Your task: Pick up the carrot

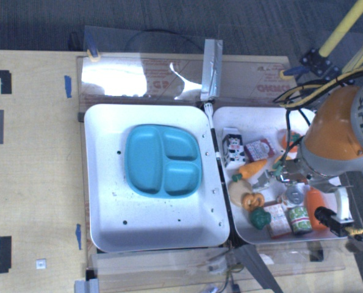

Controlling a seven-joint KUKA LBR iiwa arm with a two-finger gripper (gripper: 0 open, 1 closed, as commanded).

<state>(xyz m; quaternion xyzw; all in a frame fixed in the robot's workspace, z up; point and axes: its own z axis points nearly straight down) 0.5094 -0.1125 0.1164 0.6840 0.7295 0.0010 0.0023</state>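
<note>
Camera view, contents as seen.

Pale wooden tabletop (35,163), occupying the left of the frame, carrying black angle marks and blue tape tabs.

Left shallow white plastic bin (102,182), centre of the frame. Holds one turquoise plastic divided plate (164,160) with three compartments, lying flat in the bin's middle.

Right shallow white plastic bin (254,116), right of centre, touching the left bin along a shared edge. Holds a crowded heap of small items:
- orange tapered toy carrot (253,169), lying tilted in the upper middle of the bin, its thicker end toward the lower left.
- small black-and-white printed packet (233,146), just above and left of the carrot.
- dark red foil packet (258,148), just above the carrot.
- golden pretzel-shaped toy (252,200), below the carrot.
- dark green rounded toy vegetable (260,218), lower in the bin.
- small green-labelled can (299,220), lying near the bin's lower edge.

Grey robot arm with orange band (334,133), entering from the right edge and covering the bin's right portion. Its metal pincer (283,174) sits low among the items, just right of the carrot (the carrot is not between its fingers); whether the pincer is released or clenched cannot be told amid the clutter.
</note>
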